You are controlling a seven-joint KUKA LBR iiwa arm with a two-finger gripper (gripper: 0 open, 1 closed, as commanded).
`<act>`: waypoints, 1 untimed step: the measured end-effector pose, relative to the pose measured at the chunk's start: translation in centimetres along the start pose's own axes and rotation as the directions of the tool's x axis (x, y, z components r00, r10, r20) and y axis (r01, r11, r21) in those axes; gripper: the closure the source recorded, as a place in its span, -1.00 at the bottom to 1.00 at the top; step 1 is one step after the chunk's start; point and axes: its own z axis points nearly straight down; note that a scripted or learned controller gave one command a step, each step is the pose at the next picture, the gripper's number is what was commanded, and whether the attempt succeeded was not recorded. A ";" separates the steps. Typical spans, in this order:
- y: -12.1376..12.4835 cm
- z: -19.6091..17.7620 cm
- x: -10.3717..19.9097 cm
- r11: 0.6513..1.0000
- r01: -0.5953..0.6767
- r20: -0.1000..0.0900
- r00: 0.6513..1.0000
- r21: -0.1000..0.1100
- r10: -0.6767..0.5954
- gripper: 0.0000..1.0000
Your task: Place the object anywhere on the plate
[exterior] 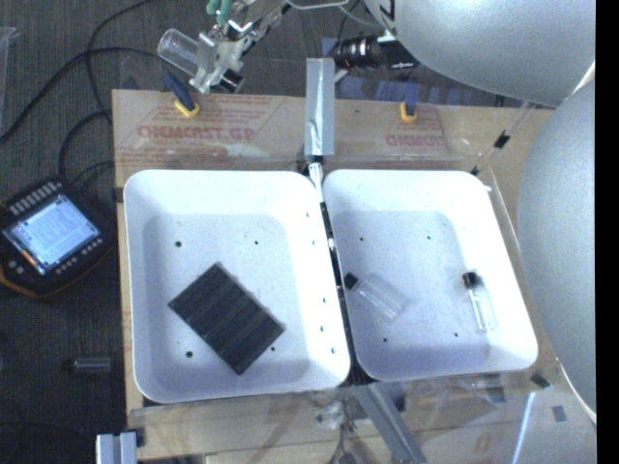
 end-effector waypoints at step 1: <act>0.1 -0.9 0.0 1.000 0.000 0.001 1.000 0.000 0.000 1.00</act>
